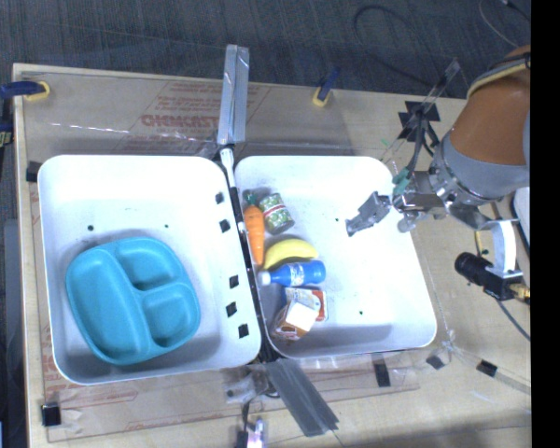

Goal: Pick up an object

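Observation:
The right bin (392, 287) holds a row of objects along its left wall. From back to front they are a small green-labelled jar (273, 210), an orange carrot (254, 232), a yellow banana (289, 251), a blue bottle with a white cap (295, 274) and a small orange-and-white carton (299, 312). My gripper (365, 215) hangs over the right half of this bin, well to the right of the objects. Nothing is between its fingers, which stand slightly apart.
The left bin (56, 194) holds a blue divided tray (133, 297). Metal clamps stand at the joint between the bins, at the back (233, 91) and the front (294, 399). Bare floor lies in the right bin's right half.

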Robot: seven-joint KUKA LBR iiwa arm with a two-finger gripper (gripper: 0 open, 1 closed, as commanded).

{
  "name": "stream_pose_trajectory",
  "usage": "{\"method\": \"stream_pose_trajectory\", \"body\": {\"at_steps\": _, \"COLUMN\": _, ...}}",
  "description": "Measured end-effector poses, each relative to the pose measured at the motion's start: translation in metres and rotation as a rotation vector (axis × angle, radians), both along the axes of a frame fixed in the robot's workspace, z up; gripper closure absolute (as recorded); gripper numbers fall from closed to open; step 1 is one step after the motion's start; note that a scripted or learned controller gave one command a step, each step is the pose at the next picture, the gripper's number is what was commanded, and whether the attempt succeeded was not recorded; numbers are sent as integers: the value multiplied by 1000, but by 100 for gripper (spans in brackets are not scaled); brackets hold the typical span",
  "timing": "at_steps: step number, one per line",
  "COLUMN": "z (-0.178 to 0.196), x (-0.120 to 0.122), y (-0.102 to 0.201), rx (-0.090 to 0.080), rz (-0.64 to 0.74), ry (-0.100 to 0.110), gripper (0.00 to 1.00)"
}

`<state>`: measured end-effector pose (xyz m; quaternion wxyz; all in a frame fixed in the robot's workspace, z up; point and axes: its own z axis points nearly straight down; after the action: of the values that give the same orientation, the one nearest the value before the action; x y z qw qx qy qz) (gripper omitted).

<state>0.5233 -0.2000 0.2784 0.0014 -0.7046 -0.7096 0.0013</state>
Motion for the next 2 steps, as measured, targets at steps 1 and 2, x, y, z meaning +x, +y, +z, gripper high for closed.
{"method": "stream_pose_trajectory", "body": {"at_steps": 1, "z": -108, "x": 1, "y": 78, "rx": 0, "rz": 129, "ry": 1, "gripper": 0}}
{"method": "stream_pose_trajectory", "body": {"at_steps": 2, "z": -179, "x": 16, "y": 48, "rx": -1, "rz": 220, "ry": -17, "gripper": 0}}
